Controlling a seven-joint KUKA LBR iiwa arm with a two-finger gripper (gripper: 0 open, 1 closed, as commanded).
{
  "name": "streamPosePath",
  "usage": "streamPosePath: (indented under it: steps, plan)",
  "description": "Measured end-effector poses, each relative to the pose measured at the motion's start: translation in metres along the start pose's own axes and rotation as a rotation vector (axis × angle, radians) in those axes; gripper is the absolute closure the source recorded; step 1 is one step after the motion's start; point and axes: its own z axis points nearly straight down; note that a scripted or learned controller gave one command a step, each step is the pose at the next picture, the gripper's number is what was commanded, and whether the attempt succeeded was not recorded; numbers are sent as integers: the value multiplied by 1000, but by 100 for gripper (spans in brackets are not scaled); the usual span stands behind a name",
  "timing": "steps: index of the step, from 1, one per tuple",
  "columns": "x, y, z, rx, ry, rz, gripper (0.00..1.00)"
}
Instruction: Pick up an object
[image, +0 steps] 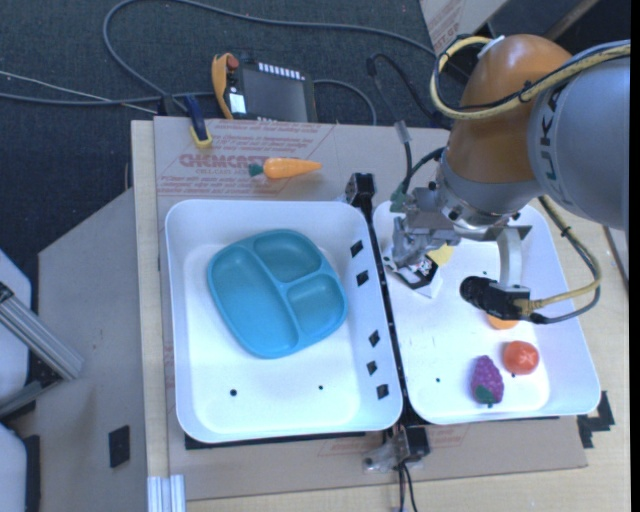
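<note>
1. The grey arm (560, 110) comes in from the right, its orange band (505, 75) bulging above the wrist; it hangs over the upper left part of the right bin (570, 400).
2. The gripper (410, 255) points down near the bin's left wall, close to the divider between the two bins; whether it is spread or pressed together, I cannot tell, since the wrist hides too much of it.
3. Just below the gripper lies a small white and black piece (425, 278) with a touch of yellow, on the bin floor; nothing can be seen pinched.
4. Down in the right bin's lower right corner, a purple grape bunch (487, 380) with a green tip lies just beside a red tomato (519, 356); both are well apart from the gripper.
5. An orange object (502, 320) peeks out beneath a black fitting (493, 294) on the arm's cable; what it is stays unclear.
6. The left bin (200, 400) holds a blue divided plate (277, 291), three compartments, lying flat and a little tilted in plan.
7. Up on the cardboard (330, 145) behind the bins lies a toy carrot (285, 169), outside both bins.
</note>
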Motion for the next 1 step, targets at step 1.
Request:
streamPosePath:
  steps: [1]
  plan:
    - [54,-4,15,3,-1,1,100]
